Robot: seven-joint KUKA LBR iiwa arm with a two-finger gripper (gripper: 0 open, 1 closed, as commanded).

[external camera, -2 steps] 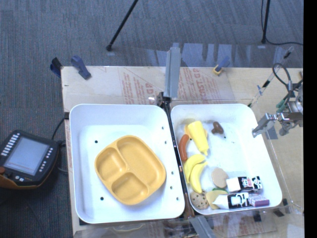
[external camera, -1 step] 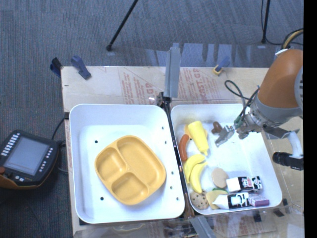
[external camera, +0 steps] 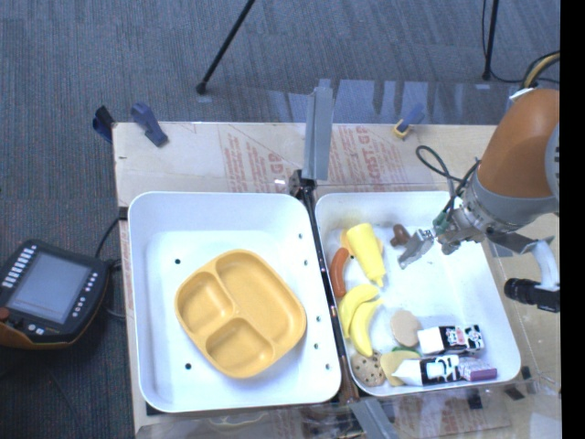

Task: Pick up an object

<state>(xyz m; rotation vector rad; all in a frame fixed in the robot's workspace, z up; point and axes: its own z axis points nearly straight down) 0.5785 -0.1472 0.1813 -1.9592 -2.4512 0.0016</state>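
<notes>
Reaching in from the right, the arm [external camera: 516,158] hangs its gripper [external camera: 417,248] over the right bin [external camera: 475,282], up near the bin's far edge. The fingers look slightly apart and there's nothing between them, so no catch here.

Just beside the fingertips, toward the far edge, sits a small brown piece [external camera: 399,235], apart from the gripper. Left of that, a yellow bottle [external camera: 366,251] lies tilted, and a sausage [external camera: 339,271] runs along the bin's left wall. Below them two bananas [external camera: 359,312] curve side by side, touching each other.

Down at the near edge it's crowded: a cookie [external camera: 368,369] in the near-left corner, a cheese wedge [external camera: 395,365] next to it, a round tan piece [external camera: 404,326] just above. Two small cartons [external camera: 452,338] lie there too, and the lower carton [external camera: 441,369] rests against a purple box [external camera: 478,370] at the near-right corner.

Over in the left bin [external camera: 155,245], a yellow divided plate [external camera: 239,312] sits around the middle, turned at an angle. On the floor to the left, a pendant [external camera: 50,291] with a screen.
</notes>
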